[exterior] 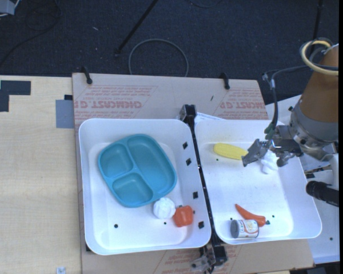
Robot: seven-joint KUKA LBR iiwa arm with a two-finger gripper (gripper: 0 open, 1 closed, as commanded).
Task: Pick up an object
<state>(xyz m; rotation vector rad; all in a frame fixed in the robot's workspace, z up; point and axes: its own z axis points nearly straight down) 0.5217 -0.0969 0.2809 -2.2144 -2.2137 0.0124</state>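
My gripper hangs over the upper right part of the right bin, its two dark fingers spread apart with nothing between them. A small white object lies just under the fingers. A yellow banana-shaped piece rests to the left of the gripper. Near the bin's front edge lie an orange carrot and a small tin can on its side.
The left bin holds a blue divided plate, a white ball and an orange-red toy. A black divider runs between the bins. Cardboard lies under both bins.
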